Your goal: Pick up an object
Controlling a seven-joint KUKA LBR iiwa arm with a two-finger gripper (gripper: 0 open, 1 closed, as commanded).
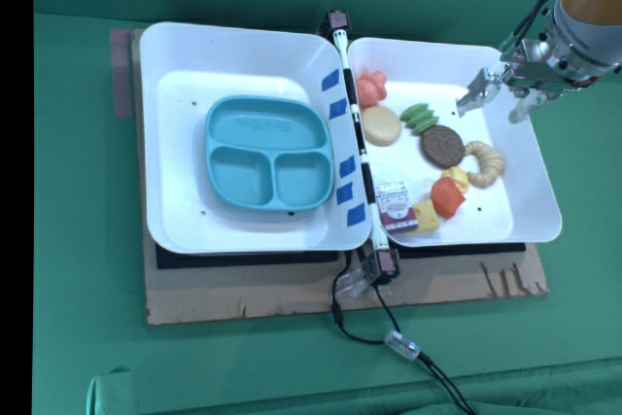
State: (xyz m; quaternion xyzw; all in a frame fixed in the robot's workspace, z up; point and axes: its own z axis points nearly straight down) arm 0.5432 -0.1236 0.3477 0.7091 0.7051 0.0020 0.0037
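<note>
Toys (442,147), smooth plastic food shapes, are lying along the right bin's (537,209) left and middle, while the gripper (498,99) is hovering open-fingered at its far right corner, the arm's top cut off.

We take the divider rail (352,126) between the bins as our landmark. Left of it, a sectioned tray (268,153) lies in the left bin (175,53). Right of it, the right bin (530,209) holds food pieces, a small carton (394,204) nearest the rail. The gripper (498,97) hangs over that bin's far right part.
</note>
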